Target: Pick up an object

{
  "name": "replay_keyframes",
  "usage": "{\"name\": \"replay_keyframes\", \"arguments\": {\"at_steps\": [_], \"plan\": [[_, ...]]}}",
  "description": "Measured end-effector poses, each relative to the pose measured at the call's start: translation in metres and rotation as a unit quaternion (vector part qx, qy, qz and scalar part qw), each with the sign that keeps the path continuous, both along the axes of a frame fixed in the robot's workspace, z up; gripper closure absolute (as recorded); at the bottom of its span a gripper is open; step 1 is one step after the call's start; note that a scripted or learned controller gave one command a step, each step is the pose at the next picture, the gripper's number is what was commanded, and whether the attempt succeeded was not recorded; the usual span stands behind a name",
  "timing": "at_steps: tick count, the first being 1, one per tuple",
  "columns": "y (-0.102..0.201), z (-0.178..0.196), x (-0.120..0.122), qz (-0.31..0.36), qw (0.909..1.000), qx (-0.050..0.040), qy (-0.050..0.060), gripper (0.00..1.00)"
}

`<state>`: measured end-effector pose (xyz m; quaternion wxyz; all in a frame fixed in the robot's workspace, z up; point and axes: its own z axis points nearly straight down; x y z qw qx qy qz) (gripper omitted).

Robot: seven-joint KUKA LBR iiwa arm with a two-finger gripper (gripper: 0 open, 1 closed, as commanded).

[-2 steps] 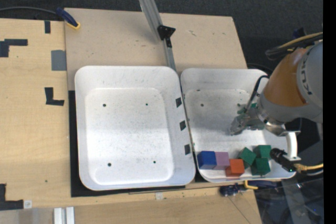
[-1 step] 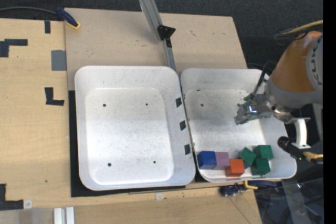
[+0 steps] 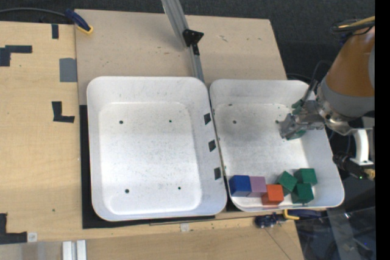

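My arm [image 3: 353, 73] comes in from the right, orange band up top, and my pincer [image 3: 291, 128] hangs over the right bin [image 3: 256, 100], near its right wall about halfway down. There's something green at the pincer tip, but it's too blurred for me to say whether that's a block or part of my own hardware, so I cannot tell whether the pincer is open or closed, nor whether it grips anything.

The blocks sit bunched along the near edge of that right bin. From the left: a blue block [image 3: 240, 184], a pale purple block [image 3: 258, 184] touching it, then an orange block [image 3: 274, 193] just in front. Beside those, three green blocks [image 3: 301, 193] crowd the near right corner, close together. My pincer is well apart from that cluster, further up the bin.

The left bin [image 3: 149, 146] lies alongside, touching the right one at the middle rim. Both rest on the wooden table [image 3: 36, 131], and a grey metal bar [image 3: 170, 0] slants down from the top toward the seam between the bins.
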<state>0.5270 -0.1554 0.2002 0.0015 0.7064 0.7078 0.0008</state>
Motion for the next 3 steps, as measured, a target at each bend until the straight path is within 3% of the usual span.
{"name": "replay_keyframes", "arguments": {"at_steps": [1,3], "plan": [[0.003,0.063,0.003,0.0,1.0,-0.0005,-0.002,1.0],[0.107,0.056,0.024,0.002,1.0,0.0008,0.002,1.0]]}}
